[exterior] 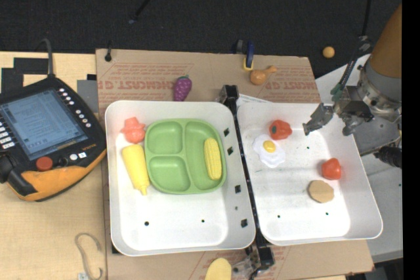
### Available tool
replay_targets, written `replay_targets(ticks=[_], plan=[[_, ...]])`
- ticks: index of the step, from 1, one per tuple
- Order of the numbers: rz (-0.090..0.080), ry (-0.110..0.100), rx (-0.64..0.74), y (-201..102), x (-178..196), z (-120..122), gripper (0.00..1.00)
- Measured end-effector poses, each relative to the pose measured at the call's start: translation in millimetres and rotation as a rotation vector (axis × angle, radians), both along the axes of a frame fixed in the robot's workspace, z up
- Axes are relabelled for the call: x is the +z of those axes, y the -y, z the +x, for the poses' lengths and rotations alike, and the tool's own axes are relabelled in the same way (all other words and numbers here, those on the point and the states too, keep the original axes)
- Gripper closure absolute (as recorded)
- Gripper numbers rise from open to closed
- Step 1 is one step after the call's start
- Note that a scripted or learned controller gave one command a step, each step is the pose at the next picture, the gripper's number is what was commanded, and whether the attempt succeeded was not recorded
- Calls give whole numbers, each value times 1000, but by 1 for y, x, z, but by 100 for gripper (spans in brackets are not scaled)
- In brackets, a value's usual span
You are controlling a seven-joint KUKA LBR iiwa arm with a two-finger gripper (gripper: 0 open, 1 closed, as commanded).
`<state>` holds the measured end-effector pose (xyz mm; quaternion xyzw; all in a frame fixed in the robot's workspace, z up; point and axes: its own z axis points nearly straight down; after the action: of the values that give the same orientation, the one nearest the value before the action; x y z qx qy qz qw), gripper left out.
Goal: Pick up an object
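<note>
Bench (pixel 59 233) with two white bins | gripper (pixel 333 120) wide apart, holds nothing, above right bin (pixel 367 206) | red pepper (pixel 280 129) near it | egg (pixel 270 149) below pepper

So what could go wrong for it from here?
The claw hangs over the right bin's top edge with nothing between its fingers, so it may close on air. The red pepper and fried egg lie close together; reaching for one might nudge the other. The tan piece looks flat and hard to grip.
</note>
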<state>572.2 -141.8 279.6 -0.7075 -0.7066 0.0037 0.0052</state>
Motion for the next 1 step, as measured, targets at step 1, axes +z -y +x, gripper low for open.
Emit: replay_targets(ticks=[1], plan=[[-2, 12, 2, 0, 6, 2, 0]])
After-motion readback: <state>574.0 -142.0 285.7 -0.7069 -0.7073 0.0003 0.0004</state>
